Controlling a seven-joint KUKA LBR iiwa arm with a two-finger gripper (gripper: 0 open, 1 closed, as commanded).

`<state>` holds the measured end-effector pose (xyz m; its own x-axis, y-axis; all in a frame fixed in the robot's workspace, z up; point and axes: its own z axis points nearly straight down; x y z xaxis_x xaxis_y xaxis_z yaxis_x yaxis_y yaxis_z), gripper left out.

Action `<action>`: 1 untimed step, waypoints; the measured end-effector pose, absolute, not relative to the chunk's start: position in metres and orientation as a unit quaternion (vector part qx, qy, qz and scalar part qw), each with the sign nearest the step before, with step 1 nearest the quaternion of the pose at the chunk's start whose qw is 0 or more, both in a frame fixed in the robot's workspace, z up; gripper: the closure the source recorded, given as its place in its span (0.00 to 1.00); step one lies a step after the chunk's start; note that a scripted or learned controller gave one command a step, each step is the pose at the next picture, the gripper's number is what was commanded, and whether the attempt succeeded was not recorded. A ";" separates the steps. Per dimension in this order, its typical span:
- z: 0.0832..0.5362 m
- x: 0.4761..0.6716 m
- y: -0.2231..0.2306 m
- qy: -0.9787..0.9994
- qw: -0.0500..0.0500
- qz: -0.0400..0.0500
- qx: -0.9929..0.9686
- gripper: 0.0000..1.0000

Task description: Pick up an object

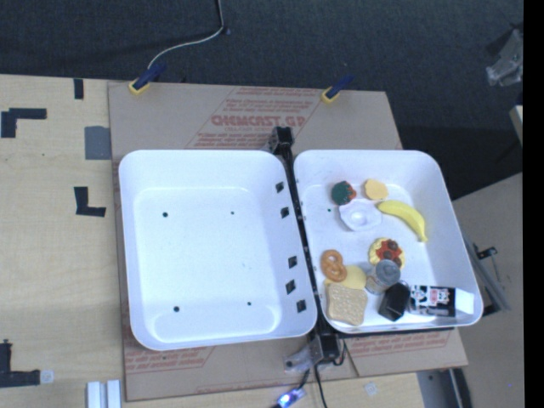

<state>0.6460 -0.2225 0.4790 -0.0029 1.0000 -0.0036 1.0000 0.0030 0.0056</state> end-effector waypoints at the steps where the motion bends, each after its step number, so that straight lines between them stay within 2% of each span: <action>1: 0.538 0.670 -0.223 0.708 0.004 0.001 0.706 1.00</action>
<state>0.6695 -0.2227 0.5380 -0.0026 1.0000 -0.0044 1.0000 0.0026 0.0063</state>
